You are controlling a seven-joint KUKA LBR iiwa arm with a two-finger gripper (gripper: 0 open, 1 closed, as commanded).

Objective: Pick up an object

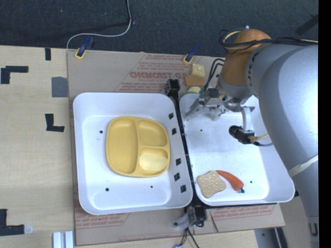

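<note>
Targets sit low in my right bin (269, 161): toy carrot (230, 180) touching bread slice (211, 183) (2 pieces crowded). My gripper (202, 105) hangs at the upper-left corner, grip state unreadable. I'd approach the carrot's free end.

Place: a robotics lab or test cell is showing here, not a home or shop.
Arm: a large grey industrial arm (289, 92) with an orange band (240, 56) is reaching in over the work area.
Table: a light wooden table (31, 154) is carrying black tape marks (51, 123), like calibration markers.
Base: a cardboard sheet (150, 74) is lying under two white bins (85, 154), clamped at its far edge by blue-and-yellow clips (81, 48).
Cabling: a white cable (121, 32) is trailing across dark carpet (155, 9) behind.
Props: a yellow divided plate (129, 143), a toy bread slice (211, 184) and a toy carrot (231, 180) are sitting in the bins as test items.
</note>
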